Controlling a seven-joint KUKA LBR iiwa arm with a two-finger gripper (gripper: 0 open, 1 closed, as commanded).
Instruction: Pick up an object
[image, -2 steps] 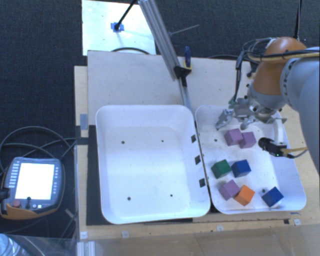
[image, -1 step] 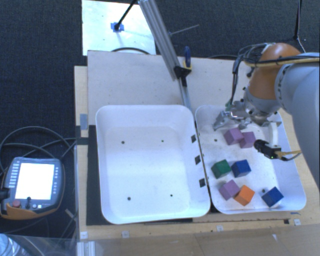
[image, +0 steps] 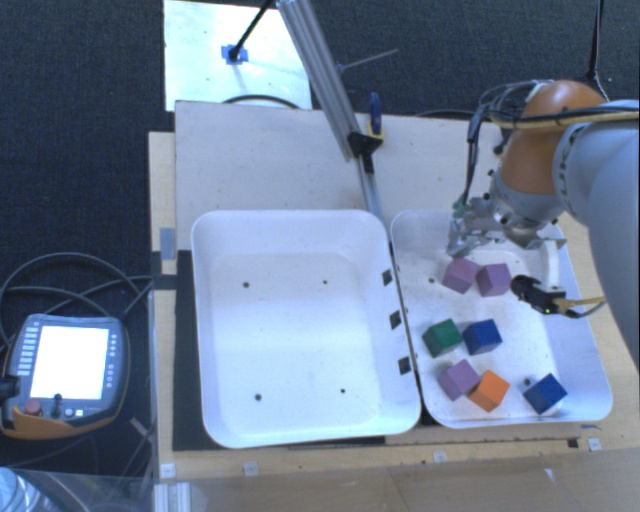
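Dark carpet surrounds a pale wooden bench (image: 270, 140) seen from above at a slant, and on it two shallow white bins sit side by side, their inner rims touching. At the bench's left edge, on the floor, a handheld control pendant (image: 65, 375) lies with its screen lit.

No blocks lie in the left bin (image: 215, 240). The right bin (image: 590, 395) holds seven small blocks, loosely scattered, so most have room around them for a grasp. Near its far edge two purple blocks sit touching: one (image: 460, 273) closer to the shared rim, the other (image: 493, 279) just beside it. Toward the middle are a green block (image: 441, 337) and a blue block (image: 481, 336), close together. Near the front edge lie a third purple block (image: 459, 378) pressed against an orange block (image: 489, 390), and a second blue block (image: 545, 393) alone by the front right corner.

I reach in from the right, my grey arm with its orange band bent down over the far part of the right bin. My gripper (image: 468, 238) hangs just above and behind the purple pair, near the bin's far edge. Whether it is spread or closed I cannot tell from this angle, and nothing is visibly caught in it.

My judgement is that the nearer purple block is the likely target, though its touching neighbour could crowd the grasp.
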